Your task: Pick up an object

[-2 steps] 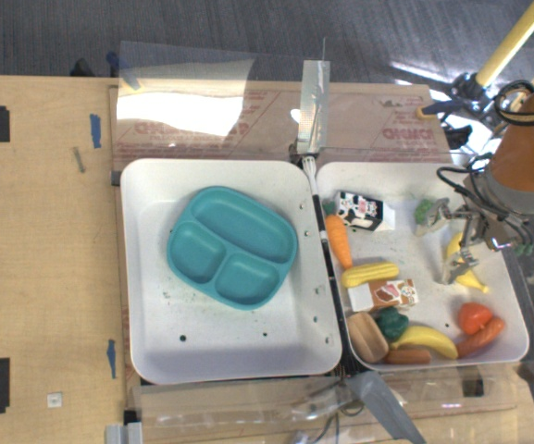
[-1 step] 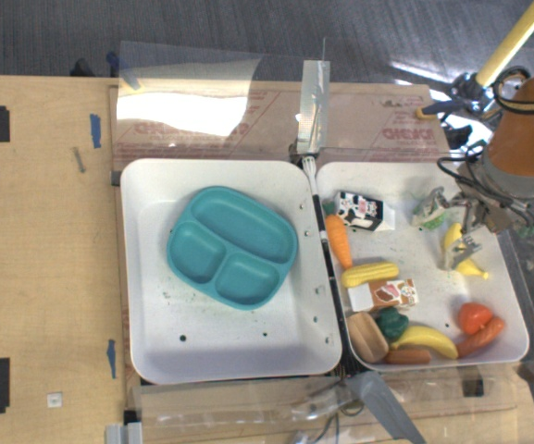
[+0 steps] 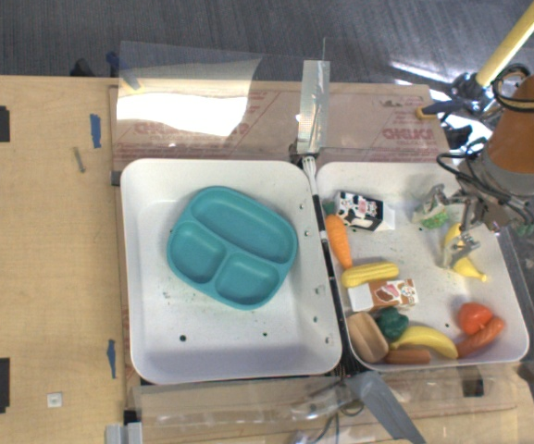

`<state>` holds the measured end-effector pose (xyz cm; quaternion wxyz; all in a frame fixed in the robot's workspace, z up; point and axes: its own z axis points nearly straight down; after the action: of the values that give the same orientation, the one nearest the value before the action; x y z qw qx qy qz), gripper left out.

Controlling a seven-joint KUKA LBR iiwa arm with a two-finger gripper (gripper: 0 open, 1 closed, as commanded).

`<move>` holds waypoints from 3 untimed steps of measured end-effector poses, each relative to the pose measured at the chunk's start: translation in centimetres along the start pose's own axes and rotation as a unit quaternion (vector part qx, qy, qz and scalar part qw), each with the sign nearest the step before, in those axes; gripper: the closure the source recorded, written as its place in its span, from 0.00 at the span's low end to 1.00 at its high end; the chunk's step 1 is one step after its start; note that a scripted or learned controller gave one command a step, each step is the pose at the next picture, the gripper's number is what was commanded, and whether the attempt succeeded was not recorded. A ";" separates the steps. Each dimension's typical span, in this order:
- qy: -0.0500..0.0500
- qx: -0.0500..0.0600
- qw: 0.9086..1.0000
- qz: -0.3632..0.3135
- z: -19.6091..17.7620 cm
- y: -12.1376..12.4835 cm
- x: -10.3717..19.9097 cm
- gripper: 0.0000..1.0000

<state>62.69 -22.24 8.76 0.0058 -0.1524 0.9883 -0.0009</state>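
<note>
While the claw (image 3: 467, 239) hangs low in the right white bin (image 3: 516, 340), I cannot tell its opening or hold. It should settle squarely over the small yellow toy piece (image 3: 471, 267) before closing.

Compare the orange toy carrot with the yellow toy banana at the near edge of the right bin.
The orange toy carrot is straight and tapered; the yellow toy banana is curved. The carrot lies by the divider between the bins, pointing away from the camera; the banana lies crosswise near the front wall, among other toys. Both are play food in the right white bin.
</note>
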 end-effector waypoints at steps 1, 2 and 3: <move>0.000 0.000 0.999 -0.050 0.0 1.0 -1.7 0.00; 0.000 -0.007 0.991 -0.135 0.1 0.1 -2.4 0.00; 0.001 -0.001 0.985 -0.170 -0.1 4.4 -1.5 0.00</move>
<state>62.75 -17.56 8.87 0.0044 -0.3182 0.9480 -0.0009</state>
